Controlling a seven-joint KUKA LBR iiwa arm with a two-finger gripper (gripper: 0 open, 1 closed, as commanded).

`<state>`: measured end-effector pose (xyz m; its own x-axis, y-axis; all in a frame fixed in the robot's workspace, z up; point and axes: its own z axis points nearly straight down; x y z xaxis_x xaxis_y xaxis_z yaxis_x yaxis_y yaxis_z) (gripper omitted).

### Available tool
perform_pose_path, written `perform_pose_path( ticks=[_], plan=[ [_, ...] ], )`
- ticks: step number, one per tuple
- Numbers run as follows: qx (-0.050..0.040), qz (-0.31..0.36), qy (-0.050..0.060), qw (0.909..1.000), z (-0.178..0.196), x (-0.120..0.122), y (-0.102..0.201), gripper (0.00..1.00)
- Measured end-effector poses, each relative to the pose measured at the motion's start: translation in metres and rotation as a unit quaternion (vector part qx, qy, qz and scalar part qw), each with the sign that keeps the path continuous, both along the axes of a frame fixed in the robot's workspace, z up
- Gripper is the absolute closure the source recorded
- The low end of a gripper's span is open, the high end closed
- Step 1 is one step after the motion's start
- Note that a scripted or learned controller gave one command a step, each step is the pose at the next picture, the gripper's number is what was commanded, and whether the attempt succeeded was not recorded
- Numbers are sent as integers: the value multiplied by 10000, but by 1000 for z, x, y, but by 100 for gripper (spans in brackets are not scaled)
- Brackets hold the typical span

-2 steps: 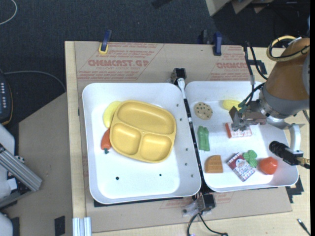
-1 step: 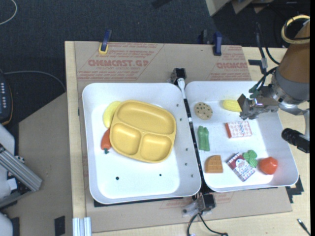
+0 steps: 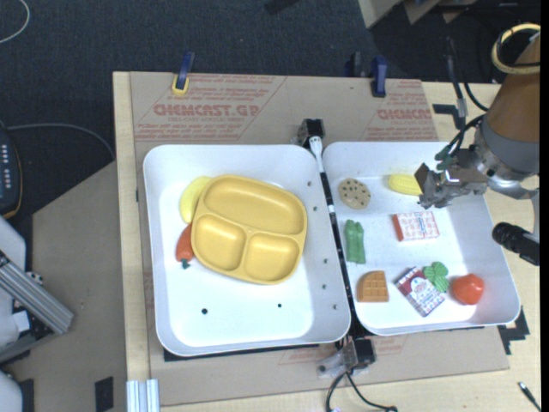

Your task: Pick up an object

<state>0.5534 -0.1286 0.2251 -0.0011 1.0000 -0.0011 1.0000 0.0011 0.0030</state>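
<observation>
My gripper hangs over the back of the right bin, beside a yellow banana-like piece and just above a red-and-white checked packet. Nothing shows between its fingers. Also in this bin lie a brown cookie, a green pod, an orange waffle square, a red-white packet, a green broccoli piece and a red tomato.
The left bin bears a yellow divided tray, with a yellow piece and a red-orange pepper at its left edge. A black clamp sits between the bins at the back.
</observation>
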Motion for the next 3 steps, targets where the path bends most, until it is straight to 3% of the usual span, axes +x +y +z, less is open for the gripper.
perform_pose_path(
  ticks=[1, 2, 3],
  plan=[
    [3, 16, -6, 10000, 3, 31, 36, 100],
    [7, 22, 3, 10000, -5, 44, 87, 100],
    [1, 5, 0, 10000, -8, 57, 86, 100]
  ],
)
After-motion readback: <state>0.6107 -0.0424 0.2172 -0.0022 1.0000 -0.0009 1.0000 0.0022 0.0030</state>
